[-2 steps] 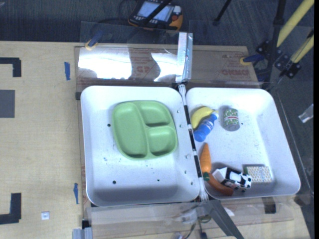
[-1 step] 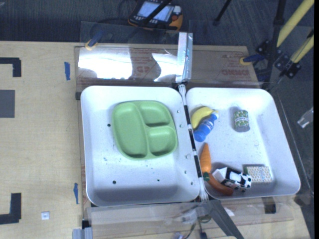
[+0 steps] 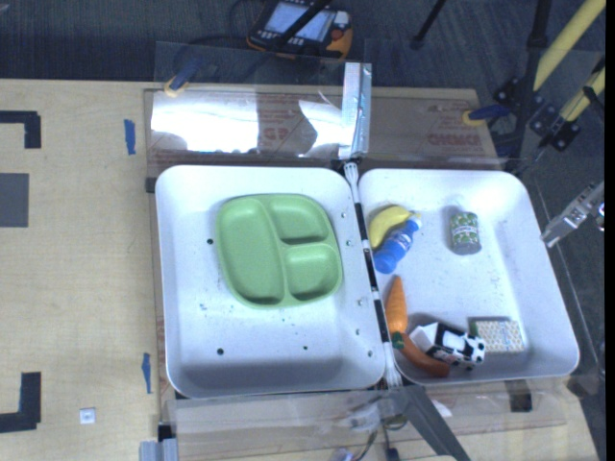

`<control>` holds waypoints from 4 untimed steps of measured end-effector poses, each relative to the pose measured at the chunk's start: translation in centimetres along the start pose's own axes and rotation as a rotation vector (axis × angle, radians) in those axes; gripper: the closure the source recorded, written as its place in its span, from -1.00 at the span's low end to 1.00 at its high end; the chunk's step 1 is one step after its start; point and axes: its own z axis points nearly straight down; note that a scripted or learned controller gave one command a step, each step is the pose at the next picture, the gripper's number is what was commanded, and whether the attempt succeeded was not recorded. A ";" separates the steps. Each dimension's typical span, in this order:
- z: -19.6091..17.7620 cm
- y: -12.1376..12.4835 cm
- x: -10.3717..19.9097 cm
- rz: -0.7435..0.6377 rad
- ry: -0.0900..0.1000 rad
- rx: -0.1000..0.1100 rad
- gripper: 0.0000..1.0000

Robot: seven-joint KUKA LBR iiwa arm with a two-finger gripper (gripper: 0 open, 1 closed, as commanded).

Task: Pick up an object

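Nearest us, at the front of the right bin (image 3: 540,291), we see a black-and-white cow toy (image 3: 463,347) touching a speckled box (image 3: 498,334). An orange-brown curved piece (image 3: 423,359) lies just beside the toy. A carrot (image 3: 396,305) lies along the divider w/ its long axis running near-to-far.

Further back sit a blue item (image 3: 396,248) and a banana (image 3: 384,221), touching each other, and a green-label can (image 3: 465,230) standing apart in open floor.

We take the grey metal bit at the view's right edge to be the gripper (image 3: 575,217). It sits outside the bin wall, approx level w/ the can. We can't tell if it's spread or pinched, and nothing is held.

Key relation: every pickable object lies toward view-left of the gripper. The can is closest and clear all round, so we judge it the easiest target.

The left bin (image 3: 183,339) holds a green divided plate (image 3: 279,248).

Writing: the can label is too small to read. Red print on the cardboard (image 3: 442,128) behind the bins is illegible, as is the handheld device (image 3: 298,25) screen.
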 end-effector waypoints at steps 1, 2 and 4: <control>1.4 5.9 2.9 -0.058 0.003 0.001 1.00; -2.8 2.8 3.5 -0.163 -0.003 -0.002 1.00; -5.3 2.8 1.7 -0.448 -0.006 -0.002 1.00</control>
